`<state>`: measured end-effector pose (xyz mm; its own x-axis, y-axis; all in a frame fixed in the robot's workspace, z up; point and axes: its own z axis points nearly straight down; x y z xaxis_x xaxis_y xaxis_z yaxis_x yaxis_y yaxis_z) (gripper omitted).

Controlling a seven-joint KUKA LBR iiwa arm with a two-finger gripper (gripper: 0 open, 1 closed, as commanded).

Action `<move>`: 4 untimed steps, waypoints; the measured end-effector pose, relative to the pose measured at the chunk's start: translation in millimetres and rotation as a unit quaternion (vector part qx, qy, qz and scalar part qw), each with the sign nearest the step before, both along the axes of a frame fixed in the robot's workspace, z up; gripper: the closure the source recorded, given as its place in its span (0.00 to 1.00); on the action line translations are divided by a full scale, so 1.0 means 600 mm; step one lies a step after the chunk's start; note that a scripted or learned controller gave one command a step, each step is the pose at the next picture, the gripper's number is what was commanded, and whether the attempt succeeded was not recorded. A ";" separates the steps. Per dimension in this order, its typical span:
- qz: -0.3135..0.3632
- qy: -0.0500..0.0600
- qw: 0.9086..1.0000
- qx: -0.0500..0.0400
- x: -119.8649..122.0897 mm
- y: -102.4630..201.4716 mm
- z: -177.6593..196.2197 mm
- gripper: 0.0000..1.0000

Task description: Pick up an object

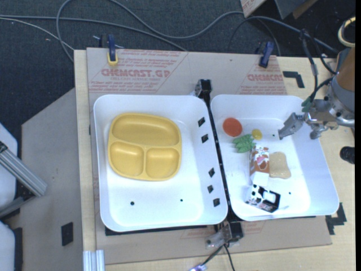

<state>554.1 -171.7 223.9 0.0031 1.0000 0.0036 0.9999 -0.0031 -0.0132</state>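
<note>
Objects for picking lie in the right bin (pixel 316 168), clustered in its left half. A round orange-red ball (pixel 232 126) sits near the bin's upper left, with a small yellow piece (pixel 256 134) just beside it to the right. Below them is a green leafy toy (pixel 243 144), touching the top of a red-and-white packet (pixel 259 160). A tan, bread-like piece (pixel 279 165) lies against the packet's right side. Nearer the front rim rests a black-and-white item (pixel 262 197), apart from the others.

The left bin (pixel 107 208) holds a yellow divided plate (pixel 144 146), set toward its back left, with three compartments. Small black marks run along the seam between the two bins.

The gripper (pixel 293 125) hangs over the upper right part of the right bin, reaching in from the right, its grey fingers pointing left toward the yellow piece but well apart from it. Nothing lies between the fingers; whether they are spread or closed I cannot tell at this angle. The arm's (pixel 344 89) orange band shows at the right edge.

Both bins sit on a cardboard sheet (pixel 141 69) with red lettering, held at the back by a yellow-and-blue clamp (pixel 112 48) and a blue clamp (pixel 265 53). Cables trail over the dark floor behind.
</note>
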 end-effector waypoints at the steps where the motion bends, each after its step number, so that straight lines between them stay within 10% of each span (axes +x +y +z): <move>1: 0.002 -0.006 1.000 -0.001 0.004 0.000 0.010 0.00; 4: 0.002 -0.018 1.000 -0.004 0.036 -0.001 -0.191 0.00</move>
